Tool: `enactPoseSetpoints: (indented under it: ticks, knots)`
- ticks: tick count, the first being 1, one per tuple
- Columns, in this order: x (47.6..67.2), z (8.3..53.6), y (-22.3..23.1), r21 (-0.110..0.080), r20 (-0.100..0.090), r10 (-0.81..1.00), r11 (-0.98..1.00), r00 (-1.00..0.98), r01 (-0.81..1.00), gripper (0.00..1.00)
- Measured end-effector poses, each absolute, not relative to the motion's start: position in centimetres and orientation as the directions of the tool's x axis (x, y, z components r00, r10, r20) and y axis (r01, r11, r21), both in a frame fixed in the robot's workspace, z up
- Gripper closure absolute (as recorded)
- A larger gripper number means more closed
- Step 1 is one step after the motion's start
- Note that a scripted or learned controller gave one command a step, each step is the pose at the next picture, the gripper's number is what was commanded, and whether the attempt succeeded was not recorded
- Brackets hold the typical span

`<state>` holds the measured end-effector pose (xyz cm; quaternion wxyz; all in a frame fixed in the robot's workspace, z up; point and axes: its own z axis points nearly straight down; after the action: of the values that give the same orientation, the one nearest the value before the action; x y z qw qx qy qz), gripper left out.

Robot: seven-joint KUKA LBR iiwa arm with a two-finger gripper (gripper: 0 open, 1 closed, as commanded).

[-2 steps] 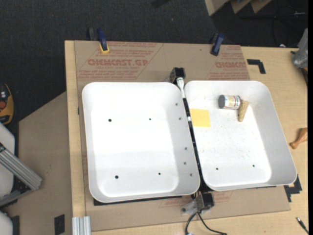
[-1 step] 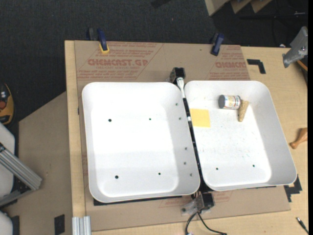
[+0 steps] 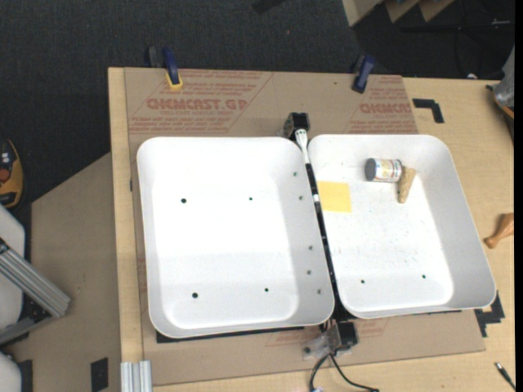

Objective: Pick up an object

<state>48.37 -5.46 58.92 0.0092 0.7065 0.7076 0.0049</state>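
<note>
Two shallow white bins sit side by side on a brown board point(image 3: 245, 96) printed with red lettering. The left bin point(image 3: 163, 219) and the right bin point(image 3: 458, 243) touch along their inner rims. Two blue clamps, one point(image 3: 170, 62) at the far left and one point(image 3: 363, 72) at the far right, grip the board's far edge.

Candidate objects all lie in the far half of the right bin:
- A small cylindrical container point(image 3: 382, 170) lies on its side, with its grey cap end pointing left.
- A tan stick-shaped piece point(image 3: 404, 184) lies just beside the container's right end. Whether the two touch cannot be told.
- A flat yellow square point(image 3: 334, 196) lies near the bin's left wall, apart from the other two.

A small orange-tan shape point(image 3: 498, 233) shows at the right edge of the view, beyond the right bin's rim. Its identity cannot be told.

Gripper state: cannot be told. Nothing rests on or contacts any of the three objects.
</note>
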Motion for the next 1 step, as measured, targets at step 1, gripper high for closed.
enactPoseSetpoints:
  ticks: [1]
  knots:
    - [48.36,58.86,-5.46,0.019,-0.006,1.0,0.001,-0.001,1.0,0.0]
